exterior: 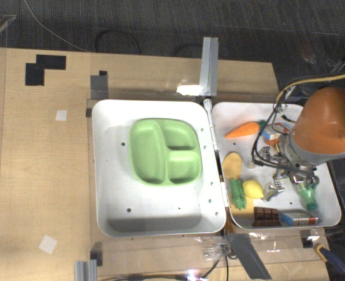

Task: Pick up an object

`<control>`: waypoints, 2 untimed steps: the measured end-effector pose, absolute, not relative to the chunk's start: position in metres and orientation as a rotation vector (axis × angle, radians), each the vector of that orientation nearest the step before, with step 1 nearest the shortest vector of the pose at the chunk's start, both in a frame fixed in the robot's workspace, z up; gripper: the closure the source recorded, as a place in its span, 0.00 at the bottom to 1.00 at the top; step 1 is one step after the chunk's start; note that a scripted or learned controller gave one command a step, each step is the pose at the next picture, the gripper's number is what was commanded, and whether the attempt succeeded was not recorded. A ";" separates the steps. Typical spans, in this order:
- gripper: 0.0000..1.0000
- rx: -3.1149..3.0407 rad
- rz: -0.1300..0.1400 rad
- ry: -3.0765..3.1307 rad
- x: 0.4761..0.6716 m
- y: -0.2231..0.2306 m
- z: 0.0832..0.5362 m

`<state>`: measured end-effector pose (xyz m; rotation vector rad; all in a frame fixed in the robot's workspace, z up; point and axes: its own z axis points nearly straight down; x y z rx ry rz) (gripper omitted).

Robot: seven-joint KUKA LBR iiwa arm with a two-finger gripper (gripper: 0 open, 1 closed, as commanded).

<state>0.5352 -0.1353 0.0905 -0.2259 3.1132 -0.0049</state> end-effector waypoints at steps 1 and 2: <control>0.00 0.461 0.005 3.093 0.602 -0.081 0.089; 0.00 0.301 0.002 3.114 0.609 -0.084 0.089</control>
